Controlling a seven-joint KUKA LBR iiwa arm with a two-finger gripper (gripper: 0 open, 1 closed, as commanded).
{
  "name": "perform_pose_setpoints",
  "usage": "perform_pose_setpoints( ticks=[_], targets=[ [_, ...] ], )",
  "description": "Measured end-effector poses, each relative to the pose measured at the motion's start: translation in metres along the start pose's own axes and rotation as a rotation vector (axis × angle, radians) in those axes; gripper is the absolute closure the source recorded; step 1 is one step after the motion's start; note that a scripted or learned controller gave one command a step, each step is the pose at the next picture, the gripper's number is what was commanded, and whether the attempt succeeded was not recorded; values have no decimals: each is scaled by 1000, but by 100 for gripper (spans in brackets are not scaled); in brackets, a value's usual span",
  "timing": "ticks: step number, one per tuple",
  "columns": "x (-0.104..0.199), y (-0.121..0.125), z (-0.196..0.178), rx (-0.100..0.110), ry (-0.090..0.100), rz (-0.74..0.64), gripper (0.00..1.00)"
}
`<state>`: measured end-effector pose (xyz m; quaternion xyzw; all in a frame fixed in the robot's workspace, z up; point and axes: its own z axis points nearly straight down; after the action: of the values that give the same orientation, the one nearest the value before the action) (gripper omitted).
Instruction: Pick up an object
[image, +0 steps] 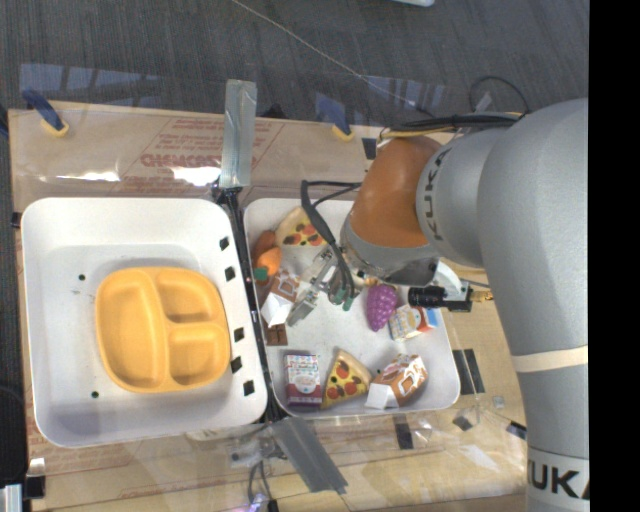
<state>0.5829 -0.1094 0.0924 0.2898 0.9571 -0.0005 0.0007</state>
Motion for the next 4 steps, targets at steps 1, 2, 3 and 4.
perform_pose_setpoints(
  ticks=[1,2,3,4],
  targets=[
    [7,-19,1,0,3,-36,0],
    [8,-16,-9,0,3,-47,100],
    [-28,-108,-42,1,-2,-121,100],
    [-17,-2,-146,-7,-8,-19,100]
  ],
)
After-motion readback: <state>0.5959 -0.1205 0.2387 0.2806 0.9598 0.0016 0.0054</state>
